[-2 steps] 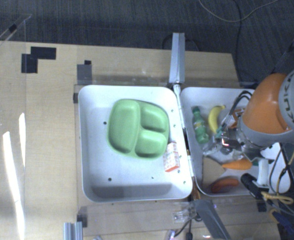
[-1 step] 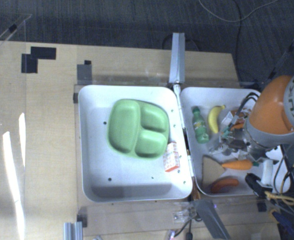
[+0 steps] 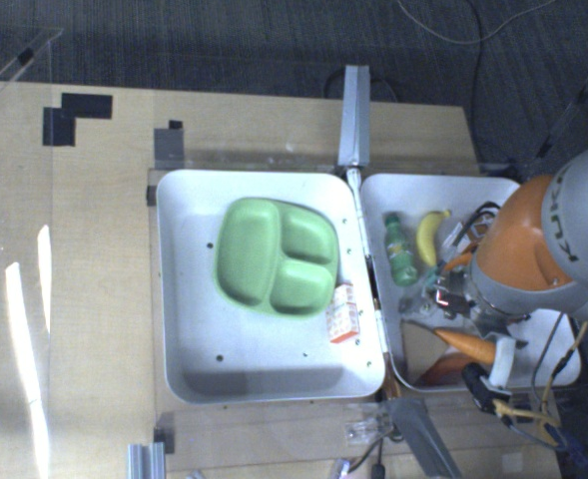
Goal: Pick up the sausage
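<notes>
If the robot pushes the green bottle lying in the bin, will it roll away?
Probably a little: the green bottle looks round and lies on its side. The banana right beside it and the right bin's wall would likely stop it quickly.

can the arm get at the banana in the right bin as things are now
Probably yes. The banana lies uncovered near the far end of the right bin, beside the green bottle, with nothing on top of it. The arm hangs over the same bin, right next to it.
</notes>
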`<state>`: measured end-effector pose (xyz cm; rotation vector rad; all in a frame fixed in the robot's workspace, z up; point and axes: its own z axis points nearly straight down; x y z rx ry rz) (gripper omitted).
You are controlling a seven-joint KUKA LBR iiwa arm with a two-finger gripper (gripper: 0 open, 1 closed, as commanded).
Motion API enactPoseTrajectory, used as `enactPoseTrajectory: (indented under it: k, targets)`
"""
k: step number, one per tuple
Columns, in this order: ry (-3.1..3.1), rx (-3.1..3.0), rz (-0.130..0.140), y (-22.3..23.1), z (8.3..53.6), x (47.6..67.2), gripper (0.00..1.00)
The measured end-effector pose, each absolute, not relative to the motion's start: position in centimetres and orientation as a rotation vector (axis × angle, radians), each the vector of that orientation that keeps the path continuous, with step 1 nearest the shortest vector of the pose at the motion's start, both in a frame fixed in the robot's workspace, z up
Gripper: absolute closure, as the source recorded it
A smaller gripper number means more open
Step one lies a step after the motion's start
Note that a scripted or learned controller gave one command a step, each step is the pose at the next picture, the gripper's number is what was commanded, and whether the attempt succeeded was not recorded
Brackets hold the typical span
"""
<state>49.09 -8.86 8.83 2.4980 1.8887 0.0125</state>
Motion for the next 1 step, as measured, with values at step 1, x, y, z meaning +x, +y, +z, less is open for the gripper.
enactPoseTrajectory:
  k: [1]
  targets:
    - [1.891,2.496,0.016,-8.75,9.71,49.26,1.0]
